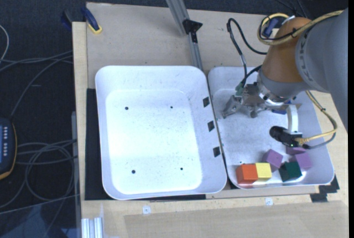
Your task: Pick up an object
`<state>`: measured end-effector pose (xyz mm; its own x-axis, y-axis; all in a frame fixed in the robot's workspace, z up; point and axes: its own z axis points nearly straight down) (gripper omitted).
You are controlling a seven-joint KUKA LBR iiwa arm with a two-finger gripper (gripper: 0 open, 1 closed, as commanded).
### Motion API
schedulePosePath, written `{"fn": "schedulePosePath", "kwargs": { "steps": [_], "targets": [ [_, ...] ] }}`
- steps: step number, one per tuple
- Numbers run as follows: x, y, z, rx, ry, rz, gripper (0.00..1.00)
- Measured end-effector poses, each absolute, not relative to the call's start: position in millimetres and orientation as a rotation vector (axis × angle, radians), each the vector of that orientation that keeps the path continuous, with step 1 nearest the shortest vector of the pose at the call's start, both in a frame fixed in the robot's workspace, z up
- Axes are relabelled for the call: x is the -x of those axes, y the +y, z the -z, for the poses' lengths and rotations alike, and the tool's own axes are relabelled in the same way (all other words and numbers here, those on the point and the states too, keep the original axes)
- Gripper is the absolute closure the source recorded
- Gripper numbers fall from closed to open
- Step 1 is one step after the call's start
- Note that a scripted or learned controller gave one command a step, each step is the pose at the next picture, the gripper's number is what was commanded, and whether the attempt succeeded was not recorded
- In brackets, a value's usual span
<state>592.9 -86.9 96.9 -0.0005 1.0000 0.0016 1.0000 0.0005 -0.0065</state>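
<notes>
Gripper point(239, 107), fingers spread and empty, hung above right bin point(243, 140); best descent centred squarely over orange block point(247, 172).

Blocks point(271, 167) cluster in right bin's point(232, 137) near corner

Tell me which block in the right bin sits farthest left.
The orange block, at the left end of the cluster along the right bin's lower edge. The yellow block touches its right side; the purple and green blocks lie further right.
</notes>
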Motion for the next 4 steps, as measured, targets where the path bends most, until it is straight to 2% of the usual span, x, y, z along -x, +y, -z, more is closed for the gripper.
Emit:
{"fn": "schedulePosePath", "kwargs": {
  "steps": [1, 3, 4],
  "targets": [
    [-595.0, -87, -111, 2.221, -2.222, 0.004, 1.00],
    [-593.1, -83, -205, 2.223, -2.227, 0.007, 1.00],
    [-588.1, -40, -219, 2.216, -2.229, 0.006, 1.00]
  ]
}}
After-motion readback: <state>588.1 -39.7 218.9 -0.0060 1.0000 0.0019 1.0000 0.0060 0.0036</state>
